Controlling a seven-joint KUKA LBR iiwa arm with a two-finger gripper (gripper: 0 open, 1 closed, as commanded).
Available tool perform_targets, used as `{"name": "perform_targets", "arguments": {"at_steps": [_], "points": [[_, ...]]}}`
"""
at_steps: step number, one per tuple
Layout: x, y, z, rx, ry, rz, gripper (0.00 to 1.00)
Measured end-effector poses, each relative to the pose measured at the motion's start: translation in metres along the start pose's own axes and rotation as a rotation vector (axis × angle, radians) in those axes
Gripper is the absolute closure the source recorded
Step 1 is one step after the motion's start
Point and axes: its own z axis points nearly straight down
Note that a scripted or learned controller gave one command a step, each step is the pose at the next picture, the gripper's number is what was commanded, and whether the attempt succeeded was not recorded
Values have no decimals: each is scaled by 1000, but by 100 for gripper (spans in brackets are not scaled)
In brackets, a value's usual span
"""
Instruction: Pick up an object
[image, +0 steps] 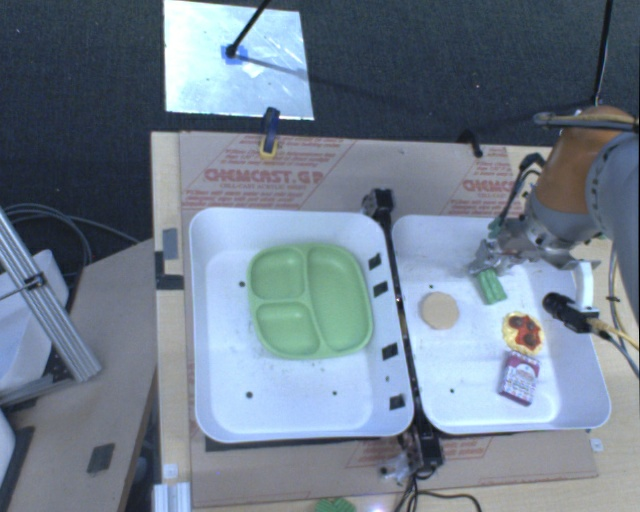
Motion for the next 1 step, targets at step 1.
{"name": "perform_targets", "arguments": {"at_steps": [1], "points": [[90,23,-76,-4,2,-6,100]]}}
